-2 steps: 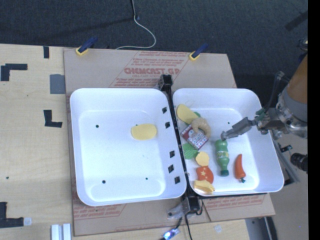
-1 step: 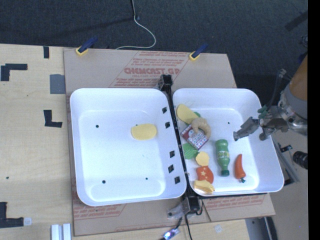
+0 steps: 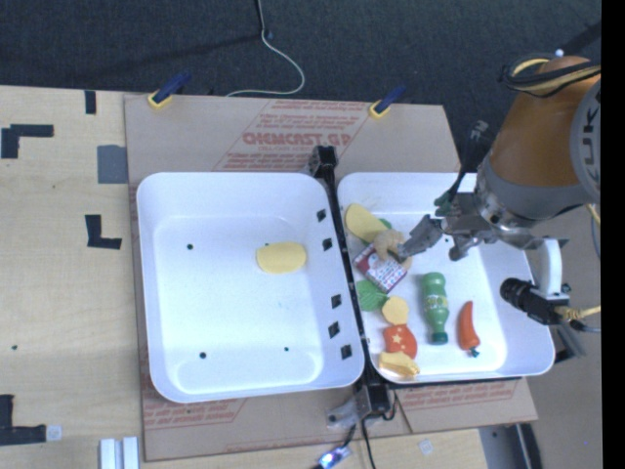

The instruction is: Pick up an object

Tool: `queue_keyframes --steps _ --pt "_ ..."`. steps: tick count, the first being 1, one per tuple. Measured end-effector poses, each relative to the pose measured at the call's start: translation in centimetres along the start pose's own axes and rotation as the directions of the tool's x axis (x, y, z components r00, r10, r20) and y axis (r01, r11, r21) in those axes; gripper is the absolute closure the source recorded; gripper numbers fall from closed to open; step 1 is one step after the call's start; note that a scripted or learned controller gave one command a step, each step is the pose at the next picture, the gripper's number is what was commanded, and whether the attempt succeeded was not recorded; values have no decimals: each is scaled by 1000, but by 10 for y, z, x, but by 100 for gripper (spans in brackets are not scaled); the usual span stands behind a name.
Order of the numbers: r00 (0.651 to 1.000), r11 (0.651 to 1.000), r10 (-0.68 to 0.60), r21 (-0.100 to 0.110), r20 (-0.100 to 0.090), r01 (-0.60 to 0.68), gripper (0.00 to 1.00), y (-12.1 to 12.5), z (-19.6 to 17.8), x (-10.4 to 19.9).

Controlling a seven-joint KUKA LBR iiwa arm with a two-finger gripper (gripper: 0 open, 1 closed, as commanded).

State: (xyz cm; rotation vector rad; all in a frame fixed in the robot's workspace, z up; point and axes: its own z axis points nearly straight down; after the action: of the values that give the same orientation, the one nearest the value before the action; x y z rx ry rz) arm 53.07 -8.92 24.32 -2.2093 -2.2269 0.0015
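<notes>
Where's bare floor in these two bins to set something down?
Left bin: bare all around the lone yellow piece. Right bin: crowded along the divider, where the gripper works; free patches lie beyond the red pepper, toward the far right wall.

Hand [image 3: 402, 249] over right bin [image 3: 518, 360] (toys)

light: even, bright, overhead
glare: left bin [image 3: 186, 213] floor washed pale
shadows: soft under that bin's rim
focus: slightly soft throughout
</notes>
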Motion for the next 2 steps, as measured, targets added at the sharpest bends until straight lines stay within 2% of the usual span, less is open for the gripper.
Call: queue_keyframes --steps 1,2 --pt "1000 1000 3 -22 3 -3 100 2 -233 55" --pt "1000 1000 4 -10 2 -4 100 7 -294 91"
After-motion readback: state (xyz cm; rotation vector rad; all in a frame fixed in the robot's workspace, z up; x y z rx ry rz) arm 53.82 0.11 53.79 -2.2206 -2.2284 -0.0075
